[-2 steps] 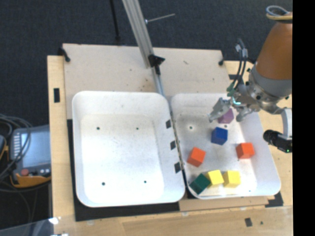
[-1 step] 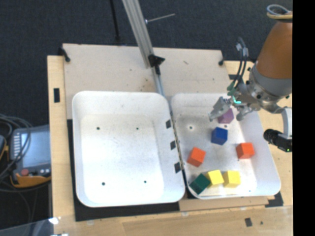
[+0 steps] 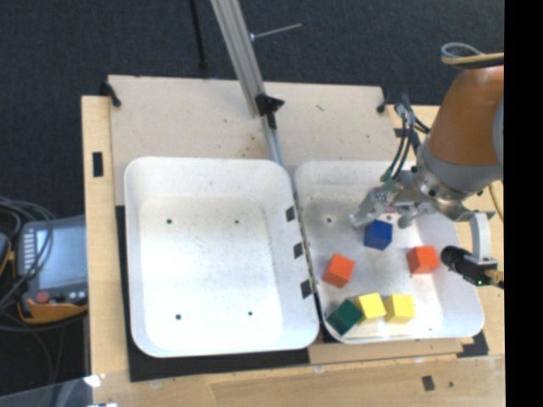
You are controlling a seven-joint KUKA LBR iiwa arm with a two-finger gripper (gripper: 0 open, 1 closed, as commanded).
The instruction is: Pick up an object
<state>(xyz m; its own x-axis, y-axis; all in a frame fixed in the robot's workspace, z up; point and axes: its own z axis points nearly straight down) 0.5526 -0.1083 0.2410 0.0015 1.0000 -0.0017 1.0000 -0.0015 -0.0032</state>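
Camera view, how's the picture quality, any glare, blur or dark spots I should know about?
In the camera view, light is even and soft; the white bins look bright but keep their specks, so no heavy glare. The blocks are sharp enough to tell colours, as with the blue block under the gripper. The gripper's metal parts look slightly smeared, and the floor around the bench is dark.

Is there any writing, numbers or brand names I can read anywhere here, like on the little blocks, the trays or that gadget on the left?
No text can be read.
Handheld screen device at the left edge: its display shows light patches, too blurred to read.
Coloured blocks, such as the blue block below the hand: plain faces, no marks.
White bins, for instance the left bin: dark dots, no lettering.
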